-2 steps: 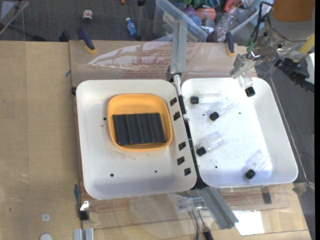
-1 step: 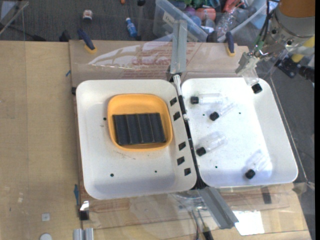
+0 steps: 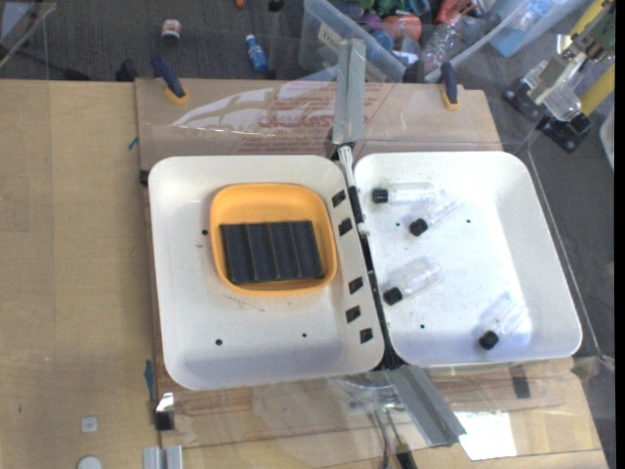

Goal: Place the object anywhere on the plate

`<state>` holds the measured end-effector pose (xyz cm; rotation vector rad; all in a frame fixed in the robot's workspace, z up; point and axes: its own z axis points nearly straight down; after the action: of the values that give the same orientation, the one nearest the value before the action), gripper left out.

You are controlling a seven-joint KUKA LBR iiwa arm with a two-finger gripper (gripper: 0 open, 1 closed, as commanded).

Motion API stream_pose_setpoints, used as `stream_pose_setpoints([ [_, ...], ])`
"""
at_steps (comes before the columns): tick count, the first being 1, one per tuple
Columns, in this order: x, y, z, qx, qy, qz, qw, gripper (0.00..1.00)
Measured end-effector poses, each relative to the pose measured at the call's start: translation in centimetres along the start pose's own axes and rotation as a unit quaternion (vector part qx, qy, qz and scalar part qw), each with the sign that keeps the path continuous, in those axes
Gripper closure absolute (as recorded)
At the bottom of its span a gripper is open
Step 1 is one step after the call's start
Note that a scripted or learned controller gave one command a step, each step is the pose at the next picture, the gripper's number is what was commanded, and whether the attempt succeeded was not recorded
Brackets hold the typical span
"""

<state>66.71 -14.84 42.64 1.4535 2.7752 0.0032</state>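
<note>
I log two white bins side by side on the worktop. Left bin (image 3: 186, 350): one orange plate (image 3: 227, 203) set toward its rear middle, carrying a dark ribbed block (image 3: 271, 252) that covers most of its floor. Right bin (image 3: 547, 262): four clear plastic bottles with black caps, hard to read against the white. One lies by the rear left corner (image 3: 405, 193), one just in front of it (image 3: 435, 215), one along the left wall at mid-depth (image 3: 410, 281), one near the front right corner (image 3: 500, 322). Any of these could be the object to move; all are well apart from the plate. Tool: I cannot tell its state from here. My judgement for the pick: take the mid-depth bottle, nearest the divider, close across its body rather than the cap, lift clear of the divider before crossing, and release low over the ribbed block so it does not roll off.
</note>
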Motion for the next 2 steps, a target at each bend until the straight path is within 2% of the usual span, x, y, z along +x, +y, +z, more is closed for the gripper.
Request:
stream_pose_setpoints([
  [1, -5.62, -3.89, -0.74, 0.0, -0.002, -0.161, 0.987, 1.0],
  [2, -5.67, -4.85, -1.18, 0.0, 0.0, -0.25, 0.9683, 1.0],
])
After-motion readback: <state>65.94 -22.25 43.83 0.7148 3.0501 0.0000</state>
